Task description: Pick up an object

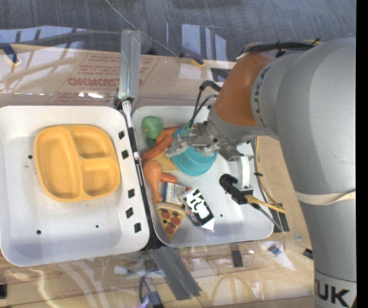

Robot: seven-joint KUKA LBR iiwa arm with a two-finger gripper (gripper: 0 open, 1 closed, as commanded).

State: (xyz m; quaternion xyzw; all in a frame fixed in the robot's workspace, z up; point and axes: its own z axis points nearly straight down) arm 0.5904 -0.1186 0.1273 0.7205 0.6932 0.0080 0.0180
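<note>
Two white bins [17, 236] sit on a cardboard-lined tabletop [74, 76], grey carpet [55, 5] at frame top. Claw [193, 145] over teal cup [196, 164]; claw state: cannot tell.

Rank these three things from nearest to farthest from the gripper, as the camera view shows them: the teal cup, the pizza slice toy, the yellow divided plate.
From the gripper:
1. Teal cup, right bin, directly beneath it.
2. Pizza slice toy, right bin, near front edge.
3. Yellow divided plate, left bin.

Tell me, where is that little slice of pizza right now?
In the camera view the pizza slice lies in the right bin, near its front left corner, just left of a black-and-white card and below an orange carrot-like toy.
</note>
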